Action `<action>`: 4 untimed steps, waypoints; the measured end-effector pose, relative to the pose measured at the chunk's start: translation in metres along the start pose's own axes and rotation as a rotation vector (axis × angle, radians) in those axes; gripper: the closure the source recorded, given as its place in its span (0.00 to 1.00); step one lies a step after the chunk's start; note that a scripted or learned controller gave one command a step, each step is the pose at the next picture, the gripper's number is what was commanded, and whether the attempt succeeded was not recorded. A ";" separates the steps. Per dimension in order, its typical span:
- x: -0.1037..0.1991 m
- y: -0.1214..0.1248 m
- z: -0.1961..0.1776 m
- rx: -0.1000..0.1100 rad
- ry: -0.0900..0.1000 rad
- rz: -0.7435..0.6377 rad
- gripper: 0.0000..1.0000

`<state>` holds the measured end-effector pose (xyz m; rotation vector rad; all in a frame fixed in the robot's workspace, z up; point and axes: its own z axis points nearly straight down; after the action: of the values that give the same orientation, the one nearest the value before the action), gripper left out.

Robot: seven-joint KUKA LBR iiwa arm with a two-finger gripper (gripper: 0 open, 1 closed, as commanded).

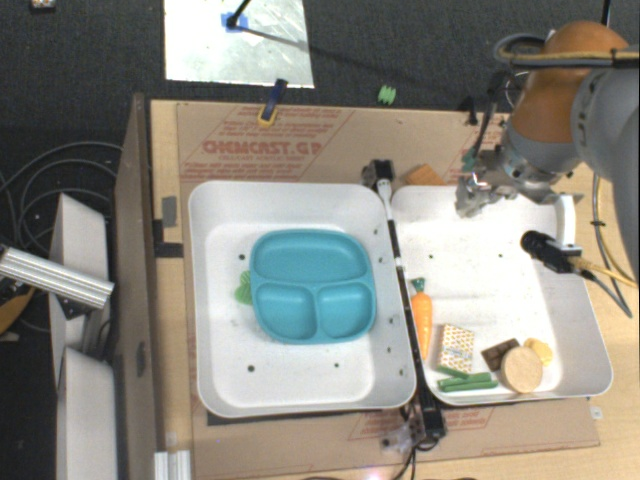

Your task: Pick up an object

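My gripper hangs over the far edge of the right bin, well away from the objects. Those lie along the bin's near and left side: an orange carrot, a patterned small box, green beans, a round wooden disc, a brown piece and a small yellow piece. Nothing shows between the fingers. A black cylindrical part sticks out over the bin's right side.
The left bin holds a blue divided plate with a green item peeking from under its left edge. A black divider runs between the bins. An orange block lies behind the right bin. Cables lie off the bench at left.
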<state>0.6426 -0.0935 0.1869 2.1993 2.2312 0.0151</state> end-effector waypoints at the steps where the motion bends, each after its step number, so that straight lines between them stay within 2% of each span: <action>1: 0.036 0.008 0.002 0.008 0.000 0.006 1.00; 2: 0.071 -0.005 -0.042 0.008 0.001 0.006 1.00; 3: 0.069 -0.005 -0.040 0.010 -0.001 0.009 0.00; 4: 0.006 -0.028 -0.012 0.014 -0.003 0.020 0.00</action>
<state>0.6146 -0.0878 0.1980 2.2266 2.2152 -0.0041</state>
